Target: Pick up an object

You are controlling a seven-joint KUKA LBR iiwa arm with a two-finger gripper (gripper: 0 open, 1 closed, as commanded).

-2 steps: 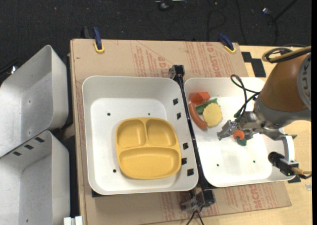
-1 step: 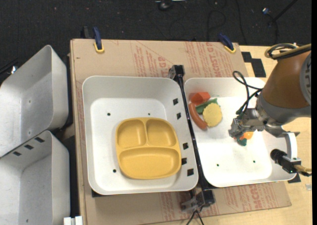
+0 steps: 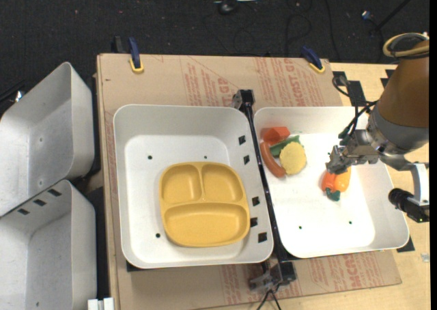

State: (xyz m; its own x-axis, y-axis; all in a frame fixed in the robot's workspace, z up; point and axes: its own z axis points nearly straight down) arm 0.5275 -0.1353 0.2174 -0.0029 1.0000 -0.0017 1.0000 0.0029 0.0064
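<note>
From the camera above the bench I see my two white bins side by side on a brown board. The left bin (image 3: 130, 165) holds a single yellow tray (image 3: 203, 203), divided into three compartments: two smaller ones along its far side and one long one along the near side. All three compartments are bare. The tray lies flat, a little toward the near half of the bin, apart from every wall.

The right bin (image 3: 355, 233) holds the loose pieces. Close to the black divider between the bins lies a small cluster: a round yellow object (image 3: 293, 158), a red sausage-like piece (image 3: 273, 163) touching it on the divider side, and a red-orange and green piece (image 3: 276, 135) just beyond them toward the far wall. Well apart from that cluster, toward the arm's side of the bin, sits an orange object with a green end (image 3: 334, 184), its green part pointing toward the near wall.

My arm comes in from the right, the orange band and grey wrist above the bin's right portion. My pincer (image 3: 339, 160) is down inside the right bin, directly over the far end of the orange object and seemingly touching it. The dark tips merge with the toy there, so I cannot tell whether they are spread, closed, or gripping it.
</note>
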